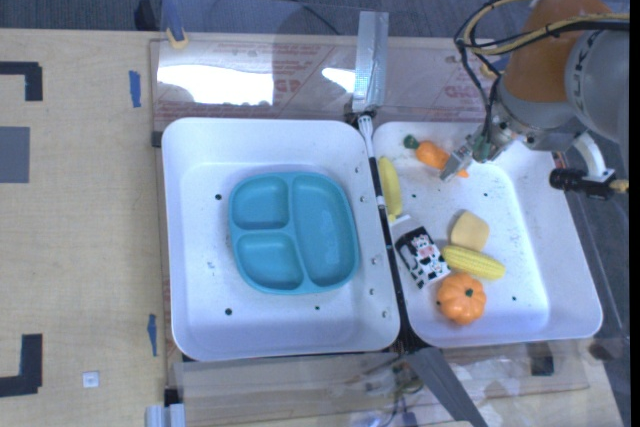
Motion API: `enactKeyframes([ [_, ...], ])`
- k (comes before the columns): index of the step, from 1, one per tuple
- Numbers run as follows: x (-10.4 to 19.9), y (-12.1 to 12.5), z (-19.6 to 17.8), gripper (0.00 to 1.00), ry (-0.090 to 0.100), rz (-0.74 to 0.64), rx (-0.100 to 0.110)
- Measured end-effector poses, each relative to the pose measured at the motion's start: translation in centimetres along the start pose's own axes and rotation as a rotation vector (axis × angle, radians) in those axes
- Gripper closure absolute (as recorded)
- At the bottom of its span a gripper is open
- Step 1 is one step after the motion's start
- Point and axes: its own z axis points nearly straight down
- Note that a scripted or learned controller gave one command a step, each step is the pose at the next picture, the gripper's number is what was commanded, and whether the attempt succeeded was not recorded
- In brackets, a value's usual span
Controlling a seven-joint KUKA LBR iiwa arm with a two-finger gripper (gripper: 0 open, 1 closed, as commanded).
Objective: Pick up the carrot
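Jaws — state unclear — beside carrot (431, 154) in right bin (560, 315), blue plate (293, 231) in left bin (190, 215)

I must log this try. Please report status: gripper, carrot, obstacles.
Gripper low in right bin, just right of carrot. Carrot lies near bin's far left corner, not held. Nothing on top of it.
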Motion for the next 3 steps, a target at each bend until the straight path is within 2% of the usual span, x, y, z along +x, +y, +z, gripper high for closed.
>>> enactKeyframes([
  [1,0.2,-0.1,0.2,0.0,0.01,0.0,0.006],
  [2,-0.1,0.1,-1.2,1.0,-0.001,0.0,-0.002],
  [3,0.0,0.0,-1.1,0.0,0.003,0.0,0.002],
])
